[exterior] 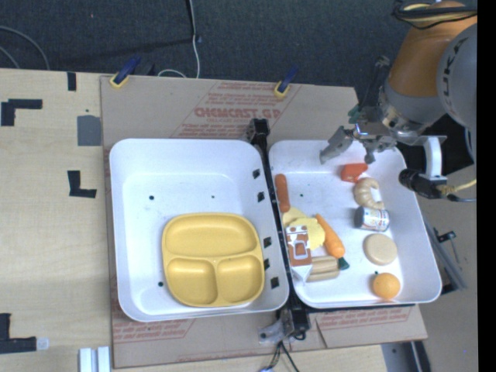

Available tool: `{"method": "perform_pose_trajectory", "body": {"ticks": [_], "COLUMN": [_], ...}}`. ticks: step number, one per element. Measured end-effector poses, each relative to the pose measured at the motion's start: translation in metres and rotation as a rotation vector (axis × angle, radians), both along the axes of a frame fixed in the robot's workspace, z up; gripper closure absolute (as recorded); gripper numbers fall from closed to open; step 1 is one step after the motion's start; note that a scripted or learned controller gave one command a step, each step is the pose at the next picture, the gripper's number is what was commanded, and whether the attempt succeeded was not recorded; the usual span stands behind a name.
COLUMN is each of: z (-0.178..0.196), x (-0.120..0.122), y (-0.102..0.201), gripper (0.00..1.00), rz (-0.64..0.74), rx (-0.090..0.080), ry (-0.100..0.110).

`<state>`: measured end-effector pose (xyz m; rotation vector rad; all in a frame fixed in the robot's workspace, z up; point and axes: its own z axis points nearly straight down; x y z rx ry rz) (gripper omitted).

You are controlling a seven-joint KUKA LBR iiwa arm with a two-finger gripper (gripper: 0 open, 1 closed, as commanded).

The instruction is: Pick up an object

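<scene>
- Orange-red, small and blocky, the nearest toy piece (353, 171) lies near the far edge of the right bin (422, 231), towards its right corner, just below the gripper (350, 147).
- Close beside it, towards the near edge, a pale bread-like lump (366, 191) lies next to a silver can (373, 219) on its side; further on come a beige round disc (380, 249) and an orange ball (385, 285) in the near right corner.
- Along the bin's left wall lies a red-brown sausage (281, 192); nearer the front a carrot (330, 237), a yellow piece (303, 228), a small red-and-white carton (298, 244) and a tan bun-like roll (323, 269) crowd together, touching or overlapping.
- The left bin (132, 208) holds a yellow divided tray (212, 257) in its near half.
- Both bins rest on a cardboard sheet (155, 107) held by two blue-and-yellow clamps (124, 73) at its far edge.
- The arm (426, 60) reaches in from the right, its wrist tipped down over the right bin's far edge. The claw is spread wide, grasping nothing, one finger (335, 146) pointing left, the other just above the orange-red piece.
</scene>
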<state>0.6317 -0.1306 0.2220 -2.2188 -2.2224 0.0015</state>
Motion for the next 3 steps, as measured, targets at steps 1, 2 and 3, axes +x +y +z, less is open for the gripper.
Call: {"method": "perform_pose_trajectory", "body": {"ticks": [1,2,3], "z": [-0.139,-0.137,-0.127], "x": [-0.052,-0.109,-0.107], "y": [0.009,0.015,0.017], "gripper": [0.00,0.00,1.00], "rz": [-0.003,-0.002,-0.001], "rx": [-0.002,0.000,0.005], "ry": [-0.001,0.000,0.001]}}
